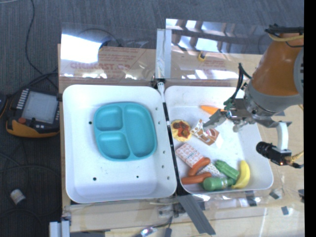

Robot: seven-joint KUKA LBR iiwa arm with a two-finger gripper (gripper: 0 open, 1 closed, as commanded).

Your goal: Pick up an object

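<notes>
Here, tool [215, 120] above right bin [256, 152], beside red-white packet [205, 133]

Robotics lab bench on carpeted floor

Grey carpet [98, 9] with loose black cables [30, 9], a teach pendant [32, 113] lying beside the bench, two white bins [79, 181] stocked with toy food, and clear plastic shields [207, 48] behind them mark a test setup.

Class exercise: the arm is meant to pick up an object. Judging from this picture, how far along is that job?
Done: the end effector has reached into the right bin, just above the red-and-white packet. In hand: nothing visibly lifted; the packet, carrot, banana and other toys lie in the bin. Left: grasping and raising one.
</notes>
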